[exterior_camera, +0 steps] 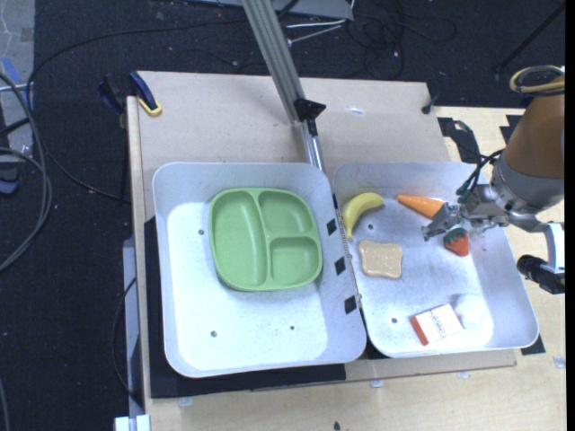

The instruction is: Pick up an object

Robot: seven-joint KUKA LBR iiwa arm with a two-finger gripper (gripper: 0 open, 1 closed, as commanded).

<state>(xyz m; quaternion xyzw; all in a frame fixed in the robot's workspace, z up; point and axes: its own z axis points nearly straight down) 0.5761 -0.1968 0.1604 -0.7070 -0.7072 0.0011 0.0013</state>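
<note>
In the right bin (503, 326) lie a yellow banana (360, 209), an orange carrot (420, 204), a slice of toast (381, 259), a red strawberry (458, 242) and a red-and-white box (437, 323). My gripper (449, 225) hangs low over the bin's right part, directly at the strawberry and just right of the carrot's thick end. The strawberry shows just below the fingertips; whether they touch it is unclear.
The left bin (180, 330) holds a green divided plate (266, 239). A slanted metal pole (278, 52) rises behind the bins, ending at the divider between them. The wooden bench (377, 124) surrounds both bins, with cables on the dark floor beyond.
</note>
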